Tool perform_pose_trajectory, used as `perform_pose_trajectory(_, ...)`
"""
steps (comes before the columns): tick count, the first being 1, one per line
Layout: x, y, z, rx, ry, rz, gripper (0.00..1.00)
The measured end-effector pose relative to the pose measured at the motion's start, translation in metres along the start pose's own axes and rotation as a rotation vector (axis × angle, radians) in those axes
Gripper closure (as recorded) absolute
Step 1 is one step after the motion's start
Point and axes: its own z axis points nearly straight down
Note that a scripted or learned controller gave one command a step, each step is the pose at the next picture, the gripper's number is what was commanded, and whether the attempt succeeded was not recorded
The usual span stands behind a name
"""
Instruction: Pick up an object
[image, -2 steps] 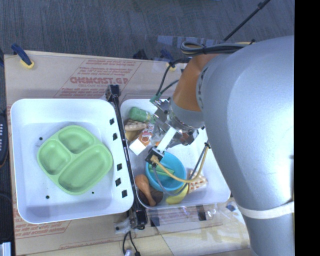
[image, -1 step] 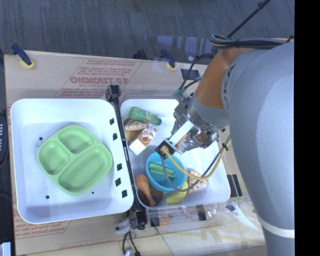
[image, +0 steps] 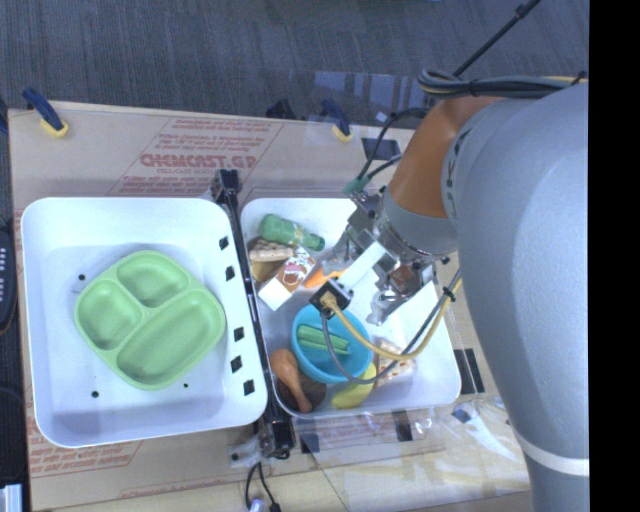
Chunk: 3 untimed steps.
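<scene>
Your end effector (image: 385, 285) hangs over the right bin (image: 440, 372), but you cannot tell how it is set. In that bin a blue bowl (image: 318, 345) lies near the front edge, a green bottle (image: 292, 233) toward the back. The left bin (image: 50, 300) holds a green tray (image: 150, 318).

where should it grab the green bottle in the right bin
Grip the green bottle across its body, near the middle, coming from straight above. It lies on its side near the bin's far wall, long axis across the view, so closing across the narrow width looks most secure.
</scene>
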Motion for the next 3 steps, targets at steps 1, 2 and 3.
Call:
perform_pose_trajectory(1, 0.003, 0.038, 0.126, 0.008, -0.009, -0.063, 0.0)
perform_pose_trajectory(2, 0.021, 0.055, 0.161, 0.002, -0.002, 0.134, 0.0)
perform_pose_trajectory(3, 0.072, 0.08, 0.16, 0.003, 0.001, 0.29, 0.0)
